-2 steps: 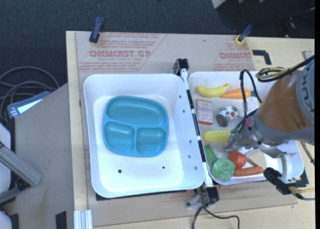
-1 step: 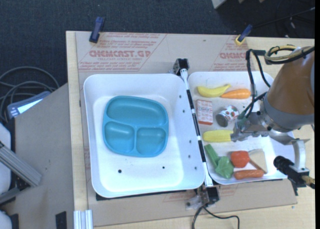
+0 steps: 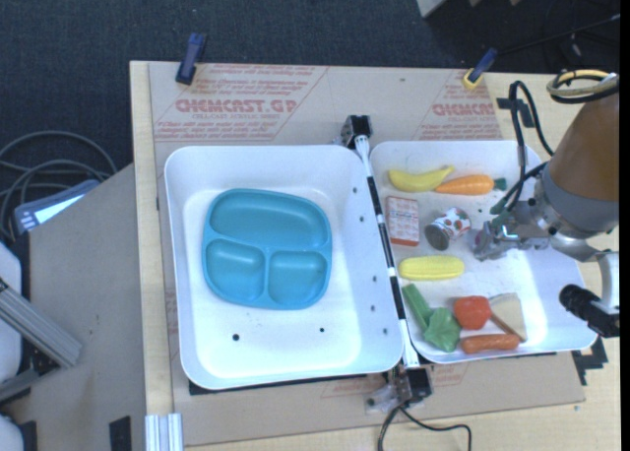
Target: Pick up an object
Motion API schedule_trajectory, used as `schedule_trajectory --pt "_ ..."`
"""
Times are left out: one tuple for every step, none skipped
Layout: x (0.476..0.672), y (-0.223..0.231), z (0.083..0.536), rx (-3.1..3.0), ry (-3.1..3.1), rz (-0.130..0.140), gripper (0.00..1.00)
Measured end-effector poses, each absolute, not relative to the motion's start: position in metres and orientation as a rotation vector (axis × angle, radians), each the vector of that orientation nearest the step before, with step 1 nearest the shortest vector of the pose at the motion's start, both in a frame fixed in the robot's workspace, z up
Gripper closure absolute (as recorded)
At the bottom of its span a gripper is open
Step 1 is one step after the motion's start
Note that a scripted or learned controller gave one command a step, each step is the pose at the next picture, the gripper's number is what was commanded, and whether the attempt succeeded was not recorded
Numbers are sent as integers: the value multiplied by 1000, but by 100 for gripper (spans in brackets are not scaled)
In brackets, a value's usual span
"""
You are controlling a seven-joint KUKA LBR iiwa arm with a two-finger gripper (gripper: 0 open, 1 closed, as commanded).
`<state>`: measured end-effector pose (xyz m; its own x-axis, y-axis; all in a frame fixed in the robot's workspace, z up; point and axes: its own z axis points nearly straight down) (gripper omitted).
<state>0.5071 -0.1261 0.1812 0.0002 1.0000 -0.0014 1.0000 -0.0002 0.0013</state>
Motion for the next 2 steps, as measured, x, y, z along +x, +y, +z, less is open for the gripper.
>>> schedule_trajectory --pt "507 -126 181 2220 2220 0 0" --pt "549 -151 85 2222 2222 0 0"
